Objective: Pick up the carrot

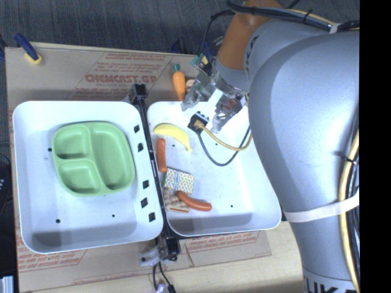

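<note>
The carrot (pixel 178 85) is a small orange one with a green top. It lies at the far rim of the right bin (pixel 244 182), near that bin's far left corner, pointing away from the camera. My gripper (pixel 209 105) hangs just to the right of it, over the far part of the right bin. Its two fingers (pixel 193 94) stand apart and nothing is between them. The carrot is beside the left finger, outside the jaws. The big grey arm covers the right side of the bin.
In the right bin lie a yellow banana (pixel 173 134), a reddish sausage (pixel 161 154), a second sausage (pixel 195 204), a patterned packet (pixel 179 180) and a wafer (pixel 173 205). A green divided plate (pixel 93 157) sits in the left bin (pixel 30 224). A yellow cable (pixel 226 145) loops below the gripper.
</note>
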Controlling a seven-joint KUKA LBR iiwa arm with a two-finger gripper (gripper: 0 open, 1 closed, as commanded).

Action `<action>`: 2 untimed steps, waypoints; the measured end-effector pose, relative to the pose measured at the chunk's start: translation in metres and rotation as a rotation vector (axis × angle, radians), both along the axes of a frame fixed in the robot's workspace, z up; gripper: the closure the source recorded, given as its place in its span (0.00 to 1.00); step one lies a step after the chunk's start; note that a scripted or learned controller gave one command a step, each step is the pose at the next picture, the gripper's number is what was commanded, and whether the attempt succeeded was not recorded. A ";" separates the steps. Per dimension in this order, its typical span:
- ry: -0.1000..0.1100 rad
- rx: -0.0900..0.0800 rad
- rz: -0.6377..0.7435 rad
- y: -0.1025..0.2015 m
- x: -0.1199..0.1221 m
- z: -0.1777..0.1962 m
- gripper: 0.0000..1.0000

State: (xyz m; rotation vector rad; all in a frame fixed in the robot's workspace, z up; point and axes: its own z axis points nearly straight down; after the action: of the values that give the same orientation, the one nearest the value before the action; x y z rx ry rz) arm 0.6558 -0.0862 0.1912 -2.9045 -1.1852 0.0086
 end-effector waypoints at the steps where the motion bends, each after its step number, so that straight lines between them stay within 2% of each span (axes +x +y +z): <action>1: -0.001 -0.002 -0.360 -0.072 -0.006 -0.026 0.00; 2: 0.001 -0.002 -0.567 -0.073 -0.040 -0.100 0.00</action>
State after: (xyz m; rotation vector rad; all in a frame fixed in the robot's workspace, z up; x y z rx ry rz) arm 0.6155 -0.1595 0.0910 -3.1198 -0.3253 0.0093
